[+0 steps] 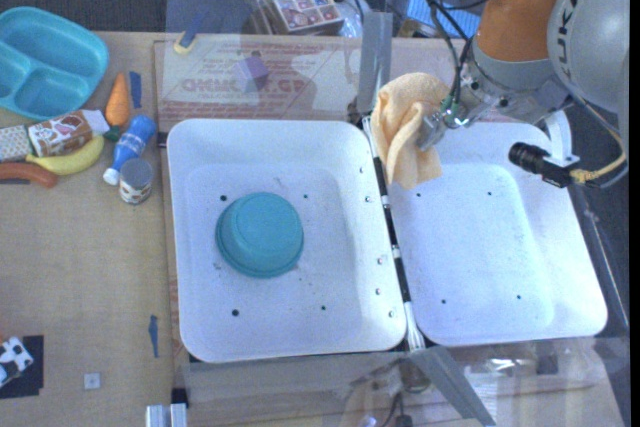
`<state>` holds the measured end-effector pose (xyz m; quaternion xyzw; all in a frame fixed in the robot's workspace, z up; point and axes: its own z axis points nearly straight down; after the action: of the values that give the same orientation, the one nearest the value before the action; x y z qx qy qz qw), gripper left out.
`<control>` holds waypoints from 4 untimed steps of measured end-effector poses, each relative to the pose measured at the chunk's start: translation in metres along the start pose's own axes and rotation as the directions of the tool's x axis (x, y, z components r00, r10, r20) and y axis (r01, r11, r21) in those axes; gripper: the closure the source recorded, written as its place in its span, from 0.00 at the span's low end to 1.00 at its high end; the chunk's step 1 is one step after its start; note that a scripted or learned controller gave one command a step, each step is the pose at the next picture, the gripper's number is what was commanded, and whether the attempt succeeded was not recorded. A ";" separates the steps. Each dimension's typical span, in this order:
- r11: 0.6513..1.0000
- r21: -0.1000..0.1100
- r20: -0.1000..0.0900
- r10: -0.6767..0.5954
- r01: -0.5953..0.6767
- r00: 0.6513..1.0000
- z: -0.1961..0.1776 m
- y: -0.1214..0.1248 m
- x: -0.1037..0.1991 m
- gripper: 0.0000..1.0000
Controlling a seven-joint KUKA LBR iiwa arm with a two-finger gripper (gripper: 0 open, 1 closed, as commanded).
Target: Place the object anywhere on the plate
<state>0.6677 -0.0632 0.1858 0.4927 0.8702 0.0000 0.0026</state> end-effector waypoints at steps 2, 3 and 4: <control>0.993 0.003 -0.005 -0.114 0.114 0.993 -0.031 0.002 0.184 1.00; 0.999 0.001 -0.002 -0.039 0.039 0.999 -0.185 0.046 0.145 1.00; 0.924 0.000 -0.005 -0.382 0.382 0.924 -0.120 0.024 0.222 1.00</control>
<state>0.5736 0.1397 0.3051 0.3140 0.9494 0.0001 0.0003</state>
